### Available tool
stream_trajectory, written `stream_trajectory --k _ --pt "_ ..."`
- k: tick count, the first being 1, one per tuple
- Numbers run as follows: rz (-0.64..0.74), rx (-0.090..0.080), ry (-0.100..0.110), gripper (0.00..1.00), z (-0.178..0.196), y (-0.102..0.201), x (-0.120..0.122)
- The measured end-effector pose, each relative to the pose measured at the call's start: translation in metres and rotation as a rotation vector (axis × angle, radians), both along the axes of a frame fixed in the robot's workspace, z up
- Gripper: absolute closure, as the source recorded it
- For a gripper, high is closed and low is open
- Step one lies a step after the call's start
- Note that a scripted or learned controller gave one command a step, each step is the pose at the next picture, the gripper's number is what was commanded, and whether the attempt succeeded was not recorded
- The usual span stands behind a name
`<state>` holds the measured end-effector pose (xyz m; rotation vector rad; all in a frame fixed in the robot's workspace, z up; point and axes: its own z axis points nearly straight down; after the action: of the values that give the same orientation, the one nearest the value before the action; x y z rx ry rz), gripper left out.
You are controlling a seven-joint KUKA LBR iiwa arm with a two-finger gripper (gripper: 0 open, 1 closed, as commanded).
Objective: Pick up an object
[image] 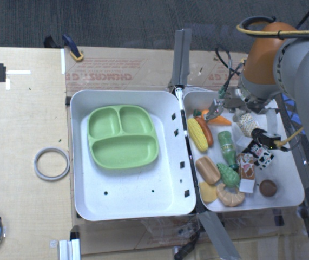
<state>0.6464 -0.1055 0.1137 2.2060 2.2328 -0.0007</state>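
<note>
Gripper (217, 110) low over right bin (289, 196), finger state indeterminate. Risk: crowded corn (198, 134) and carrot (219, 121) deflect grasp.

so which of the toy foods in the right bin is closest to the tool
The orange carrot, lying just below the tool at the bin's top left. The corn and green bottle sit farther down.

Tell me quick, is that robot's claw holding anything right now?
Gripper: cannot be told; it is low over the right bin, beside the carrot and the corn.
</note>
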Motion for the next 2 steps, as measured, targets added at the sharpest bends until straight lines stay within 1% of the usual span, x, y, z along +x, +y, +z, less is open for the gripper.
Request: stream_trajectory --k 1,2 --pt "0.03 -0.001 -0.016 0.0 -0.013 -0.001 -0.015" --pt "-0.162 0.001 0.005 0.0 0.077 0.06 -0.023"
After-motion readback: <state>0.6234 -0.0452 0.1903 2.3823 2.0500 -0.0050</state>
